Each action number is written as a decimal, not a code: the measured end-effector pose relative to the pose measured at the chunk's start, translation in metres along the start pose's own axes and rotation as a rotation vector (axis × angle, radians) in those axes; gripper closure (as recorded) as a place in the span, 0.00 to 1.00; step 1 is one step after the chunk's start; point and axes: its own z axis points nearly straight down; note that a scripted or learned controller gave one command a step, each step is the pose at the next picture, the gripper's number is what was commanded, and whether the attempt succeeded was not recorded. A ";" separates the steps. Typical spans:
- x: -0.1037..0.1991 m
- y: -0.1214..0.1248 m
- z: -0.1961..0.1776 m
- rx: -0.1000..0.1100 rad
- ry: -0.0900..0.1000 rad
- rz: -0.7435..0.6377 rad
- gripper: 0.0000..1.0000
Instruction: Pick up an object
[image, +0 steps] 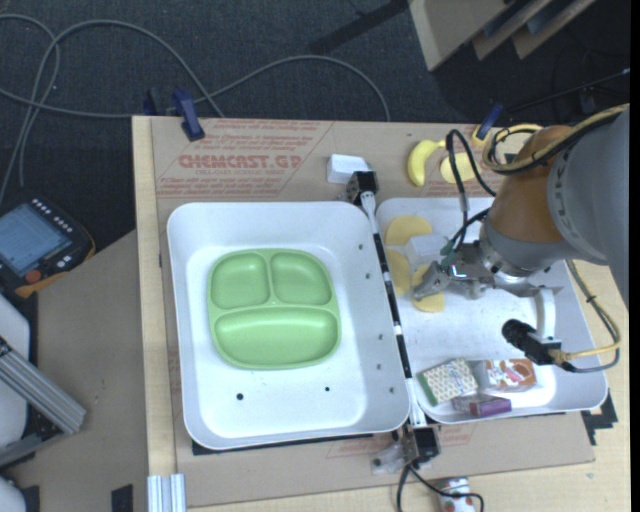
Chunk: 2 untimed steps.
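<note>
My gripper (433, 284) is low over the left part of the right bin (575, 395), reaching in from the right. A small yellow piece (431, 303) lies directly under its tip, touching or nearly touching it. Two more pale yellow pieces lie close by: one (408, 231) near the bin's far left corner and one (400, 266) against the left wall. Along the bin's near edge lie a patterned packet (448, 380), a purple object (486, 406) and an orange and white packet (514, 374).
The left bin (190, 330) holds a green divided plate (272, 308). A yellow banana-shaped toy (424, 160) lies on the bench behind the right bin. Cables loop around the wrist (520, 215). A black divider strip (388, 290) runs between the bins.
</note>
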 end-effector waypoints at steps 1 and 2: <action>-0.002 0.013 0.000 -0.004 -0.001 -0.002 0.00; -0.007 -0.003 0.000 0.000 0.000 0.000 0.00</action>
